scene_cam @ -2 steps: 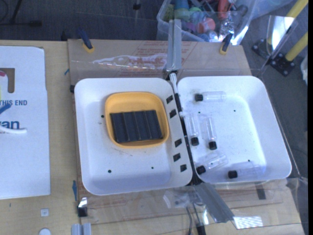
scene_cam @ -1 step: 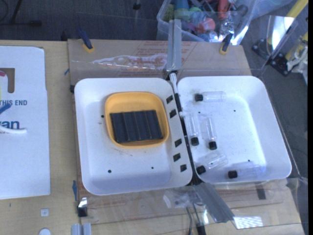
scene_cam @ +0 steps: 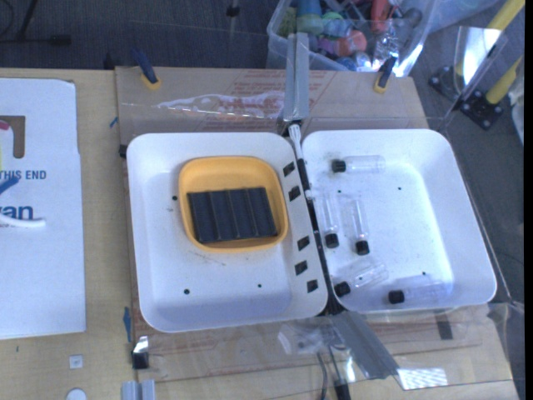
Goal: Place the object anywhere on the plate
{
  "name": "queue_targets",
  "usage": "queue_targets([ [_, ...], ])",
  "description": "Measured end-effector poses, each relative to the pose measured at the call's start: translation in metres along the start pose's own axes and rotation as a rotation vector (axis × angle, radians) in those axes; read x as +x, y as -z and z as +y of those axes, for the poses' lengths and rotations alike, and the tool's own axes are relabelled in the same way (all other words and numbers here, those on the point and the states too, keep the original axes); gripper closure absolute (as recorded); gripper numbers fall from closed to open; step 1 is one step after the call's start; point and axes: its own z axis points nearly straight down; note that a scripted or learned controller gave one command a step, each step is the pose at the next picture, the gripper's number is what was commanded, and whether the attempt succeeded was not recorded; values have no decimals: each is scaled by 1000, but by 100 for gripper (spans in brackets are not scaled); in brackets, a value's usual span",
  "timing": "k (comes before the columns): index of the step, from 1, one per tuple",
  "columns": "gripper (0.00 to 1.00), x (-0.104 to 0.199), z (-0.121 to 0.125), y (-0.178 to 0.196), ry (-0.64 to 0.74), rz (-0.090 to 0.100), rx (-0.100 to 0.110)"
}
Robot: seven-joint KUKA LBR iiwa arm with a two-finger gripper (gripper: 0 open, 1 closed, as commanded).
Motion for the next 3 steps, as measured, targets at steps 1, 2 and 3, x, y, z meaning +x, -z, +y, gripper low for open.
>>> queue_targets([
  [1, 100, -1, -2, -1, 338, -1, -2],
  [2, 100, -1, -2, -1, 701, -2, -4],
  [3, 100, -10, 2, -2, 1007, -3, -6],
])
